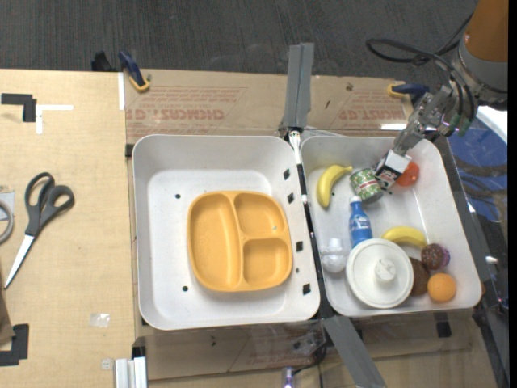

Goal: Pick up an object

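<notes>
- While the arm (485, 23) reaches in from the right, 2 white bins sit side by side on the bench (65, 297): the left bin (153, 241) and the right bin (452, 217).
- Left bin: 1 orange divided plate (240, 239) lies near its middle.
- Right bin: a white round lid (380, 273) at the front; 1 banana (329, 182) at the back left, long axis roughly front to back and bowed; a second banana (404, 235) just behind the lid, long axis roughly left to right; a blue bottle (359, 221) between the 2 bananas; a green can (366, 184); a red ball (406, 174); a dark round fruit (435, 256); an orange (441, 287) in the front right corner.
- Gripper (392, 170) is low in the back of the right bin, its tip between the green can and the red ball, seemingly touching or just beside both.
- Finger state: cannot tell; the tip is too small and cluttered to read, and nothing is clearly seen gripped.
- Key relation: the can lies just to the tip's left and slightly forward, the ball just to its right. Either is a candidate.
- Judgement: the grasp is at the closing stage; round neighbours may roll aside.
</notes>
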Tool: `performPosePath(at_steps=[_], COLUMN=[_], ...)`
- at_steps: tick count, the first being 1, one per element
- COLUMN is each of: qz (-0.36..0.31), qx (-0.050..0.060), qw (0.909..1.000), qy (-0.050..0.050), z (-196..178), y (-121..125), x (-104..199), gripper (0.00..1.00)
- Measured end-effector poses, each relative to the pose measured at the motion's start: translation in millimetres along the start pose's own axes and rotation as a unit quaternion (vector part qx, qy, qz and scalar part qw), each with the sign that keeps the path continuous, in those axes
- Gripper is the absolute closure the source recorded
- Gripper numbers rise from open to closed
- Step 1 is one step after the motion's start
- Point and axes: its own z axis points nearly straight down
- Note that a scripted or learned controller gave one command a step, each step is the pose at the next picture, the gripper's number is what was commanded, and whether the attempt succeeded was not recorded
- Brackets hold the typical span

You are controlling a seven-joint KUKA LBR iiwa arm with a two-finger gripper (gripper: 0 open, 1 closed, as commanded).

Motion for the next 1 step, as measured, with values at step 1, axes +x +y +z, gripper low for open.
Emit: performPosePath(at_steps=[1], qz=[-0.012], qx=[0.000], qw=[0.9999], qy=[0.001], z=[30.6], y=[6.8], x=[73.1], gripper=[1.00])
